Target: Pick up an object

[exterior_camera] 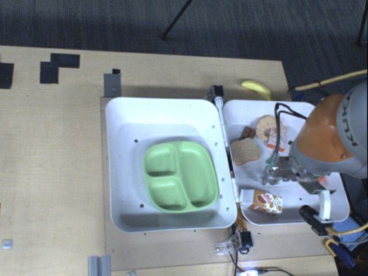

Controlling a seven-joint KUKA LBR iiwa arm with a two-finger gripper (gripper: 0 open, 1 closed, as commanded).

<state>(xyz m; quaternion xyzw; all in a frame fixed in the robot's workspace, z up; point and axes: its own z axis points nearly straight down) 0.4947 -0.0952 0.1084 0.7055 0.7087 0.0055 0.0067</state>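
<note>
The light is bright and even, and it seems to come from above. The left white bin point(164, 115) shines pale, with soft grey shade along its inner walls. The green tray point(181, 176) has a gentle shine — no hard glare. The whole picture is a bit fuzzy. The dark floor point(115, 16) up top looks dim.

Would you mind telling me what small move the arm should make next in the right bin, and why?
Probably a short descent. The claw hangs over the right bin, with the tan slice and the round packet beside it and the orange packet nearer the front wall. No item sits in it, so it likely must lower onto one of them before any pick.
</note>
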